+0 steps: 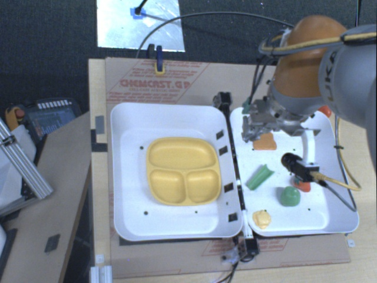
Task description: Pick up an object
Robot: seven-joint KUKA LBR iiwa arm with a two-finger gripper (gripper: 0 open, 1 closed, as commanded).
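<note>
1. One arm [347,81], in from the right, wrist bent down over the far-left part of the right bin [343,218].
2. Gripper [257,130] low over that bin's floor, close to the divider between the bins.
3. Grip state: cannot tell from this angle; nothing seen held.
4. Orange piece [266,142] flat on the white floor just beside the gripper, on its near side; touching or apart, cannot tell.
5. Tight on the gripper's left, with the bin wall and divider close by.
6. More bare floor toward the near-right corner and along the right wall.
7. Right bin, near half: green block [259,177] lying at a slant left of middle; green ball [289,197] nearer the front, apart from the block; red piece [304,187] just beside the ball, partly hidden.
8. Yellow piece [261,219] near the front-left corner, close to the rim.
9. Left bin [126,158]: yellow tray [182,171] with three compartments, flat in the middle, bare white floor all round it, well apart from the gripper.
</note>
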